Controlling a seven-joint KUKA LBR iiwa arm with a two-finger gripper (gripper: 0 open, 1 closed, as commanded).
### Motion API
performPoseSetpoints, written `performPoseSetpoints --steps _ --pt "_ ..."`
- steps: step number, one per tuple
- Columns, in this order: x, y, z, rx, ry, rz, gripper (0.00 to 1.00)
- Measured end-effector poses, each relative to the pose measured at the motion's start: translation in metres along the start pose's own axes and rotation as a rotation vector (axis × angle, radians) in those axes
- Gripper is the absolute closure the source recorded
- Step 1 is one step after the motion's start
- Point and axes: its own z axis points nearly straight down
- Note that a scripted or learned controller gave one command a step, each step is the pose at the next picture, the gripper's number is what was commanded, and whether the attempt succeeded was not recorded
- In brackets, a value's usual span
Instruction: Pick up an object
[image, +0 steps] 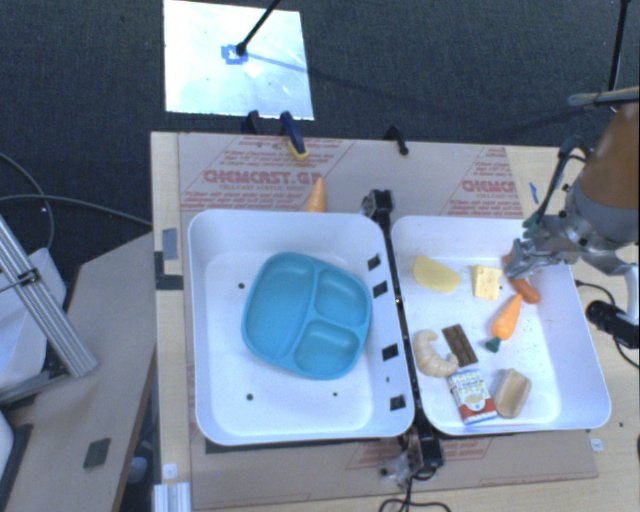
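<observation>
Near edge of the right bin (590, 400): a small red-and-white carton (472, 395) lies by the near wall, with a tan bread-like piece (512, 392) just beside it toward the near right corner.
Middle of the right bin: a pale curled shrimp-like piece (433, 353) lies near the left wall, and a dark brown chocolate bar (460, 345) rests just beside it, possibly touching.
Right of middle: an orange carrot (506, 318) lies tilted, its green end pointing to the near side.
Far half of the right bin: a yellow lemon-like slice (436, 273) lies toward the left, and a pale yellow cheese block (487, 282) sits near it toward the right.
Far right of the right bin: a small red-orange sausage-like piece (525, 290) lies just below the gripper, close to the cheese block.
Gripper (528, 256): it hangs low over the far right part of the right bin, just above the sausage-like piece; whether it is grasping anything cannot be told.
Left bin (215, 400): a blue divided tray (307, 314) lies at its middle, turned at a slant.
Beyond the bins: an orange cone-like piece (316, 195) pokes up behind the far wall of the left bin, on the brown board (250, 165).
</observation>
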Motion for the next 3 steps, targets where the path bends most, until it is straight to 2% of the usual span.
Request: performPoseSetpoints --steps 1,3 --pt "-0.002 -0.005 -0.003 0.013 0.003 0.005 1.00" --pt "-0.002 -0.003 -0.024 0.007 0.002 -0.003 1.00"
